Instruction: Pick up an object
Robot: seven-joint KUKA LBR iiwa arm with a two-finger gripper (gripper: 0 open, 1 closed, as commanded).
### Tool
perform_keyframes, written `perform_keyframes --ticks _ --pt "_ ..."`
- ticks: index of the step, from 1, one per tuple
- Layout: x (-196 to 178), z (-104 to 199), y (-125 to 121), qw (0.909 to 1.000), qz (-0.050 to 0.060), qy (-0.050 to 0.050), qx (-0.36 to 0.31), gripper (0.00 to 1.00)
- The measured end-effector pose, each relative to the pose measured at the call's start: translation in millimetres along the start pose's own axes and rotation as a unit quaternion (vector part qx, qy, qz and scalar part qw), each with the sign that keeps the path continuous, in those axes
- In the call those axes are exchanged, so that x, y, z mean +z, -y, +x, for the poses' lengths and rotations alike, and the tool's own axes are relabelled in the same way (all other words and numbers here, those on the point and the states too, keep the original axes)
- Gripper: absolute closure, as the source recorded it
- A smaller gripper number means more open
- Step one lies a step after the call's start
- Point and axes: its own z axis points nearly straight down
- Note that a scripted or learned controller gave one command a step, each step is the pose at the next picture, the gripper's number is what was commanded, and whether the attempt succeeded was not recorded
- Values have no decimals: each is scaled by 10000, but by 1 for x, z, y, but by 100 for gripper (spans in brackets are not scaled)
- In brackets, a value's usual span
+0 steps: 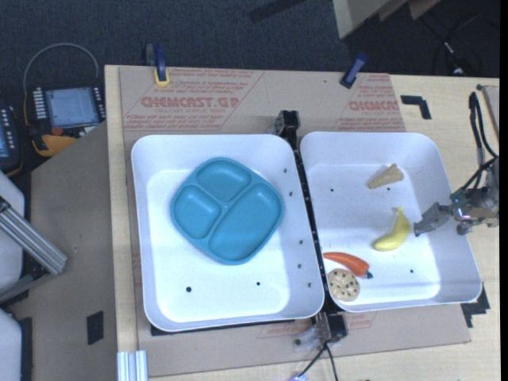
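Camera view, yellow banana (393, 234) in right bin (421, 153), gripper (435, 219) just beside it at frame right, fingers' state unclear, blue divided plate (228, 209) in left bin (159, 236), cardboard-covered tabletop (262, 101), dark carpet (222, 14) above.

Two white bins (151, 213) on a tan surface (238, 94) printed with red lettering, a blue divided plate (228, 209) in the left bin, right of it a yellow banana (394, 233), a red-orange carrot (347, 261), a speckled tan cookie (344, 285), a beige wedge (385, 176)
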Motion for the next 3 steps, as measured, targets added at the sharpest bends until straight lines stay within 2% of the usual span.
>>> perform_keyframes --ticks 1,2,3 --pt "-6 0 -3 10000 -58 17 -18 0" --pt "41 9 -4 10000 -31 -1 -21 0" --pt "86 10 -8 10000 -78 -7 -26 0"
